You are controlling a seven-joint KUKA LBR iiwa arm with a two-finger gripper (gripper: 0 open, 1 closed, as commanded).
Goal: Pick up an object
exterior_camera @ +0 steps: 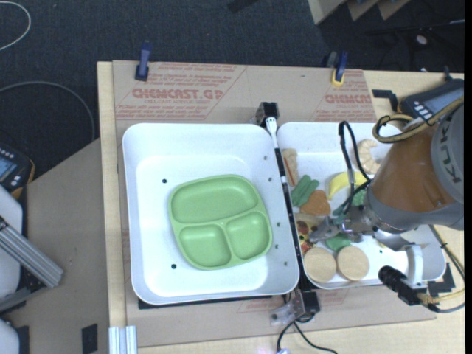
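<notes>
In the right bin (pixel 318 135), the gripper (pixel 333 231) is down among a heap of small toy foods, reaching in from the arm (pixel 413 179) that covers the bin's right half. Whether it is released or clenched cannot be told from above. A small orange piece (pixel 318 204) lies just beyond the gripper toward the bin's far wall, with a green leafy piece (pixel 303 191) touching it and a yellow piece (pixel 338 184) beside that. Two round tan discs (pixel 337 264) sit side by side against the bin's near wall, just beside the gripper. A green divided plate (pixel 219 220) rests in the left bin (pixel 147 168), well apart from the gripper.
</notes>
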